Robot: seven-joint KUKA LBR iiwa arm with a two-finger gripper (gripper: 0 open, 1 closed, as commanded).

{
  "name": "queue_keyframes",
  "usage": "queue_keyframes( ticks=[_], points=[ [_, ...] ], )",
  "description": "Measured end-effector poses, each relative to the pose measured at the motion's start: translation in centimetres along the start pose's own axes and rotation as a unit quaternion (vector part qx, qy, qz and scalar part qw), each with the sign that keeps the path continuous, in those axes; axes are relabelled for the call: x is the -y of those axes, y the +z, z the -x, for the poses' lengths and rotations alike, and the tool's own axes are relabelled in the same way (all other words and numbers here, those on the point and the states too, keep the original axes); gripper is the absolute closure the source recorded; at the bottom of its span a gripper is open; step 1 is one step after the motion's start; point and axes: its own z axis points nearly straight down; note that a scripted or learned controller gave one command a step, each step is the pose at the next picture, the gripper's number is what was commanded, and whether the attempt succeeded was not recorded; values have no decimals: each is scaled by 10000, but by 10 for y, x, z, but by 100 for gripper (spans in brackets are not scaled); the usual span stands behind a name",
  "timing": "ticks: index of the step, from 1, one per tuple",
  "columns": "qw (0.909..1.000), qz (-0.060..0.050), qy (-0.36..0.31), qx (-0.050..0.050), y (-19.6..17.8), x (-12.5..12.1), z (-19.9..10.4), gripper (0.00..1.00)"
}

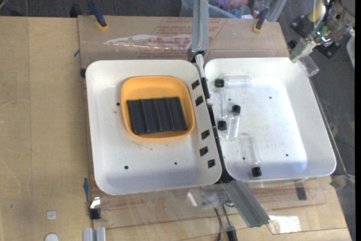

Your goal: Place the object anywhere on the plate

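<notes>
Vials (233, 119), seemingly 4, lie in right bin (293, 121); yellow plate (157, 86) in left bin holds only a dark block; gripper (302, 53) at far right, grasp unreadable; nothing placed.

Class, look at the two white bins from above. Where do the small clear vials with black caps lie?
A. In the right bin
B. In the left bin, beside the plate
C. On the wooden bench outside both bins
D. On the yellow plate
A: the clear vials lie scattered on the floor of the right bin, while the yellow plate sits in the left bin bearing a dark ribbed block.
</notes>
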Motion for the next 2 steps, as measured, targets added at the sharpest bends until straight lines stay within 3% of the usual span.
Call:
queue_keyframes(
  ticks=[1,2],
  points=[
    [9918,6,-1279,6,-51,15,31,100],
    [9729,9,-2313,5,-148,18,33,100]
  ],
)
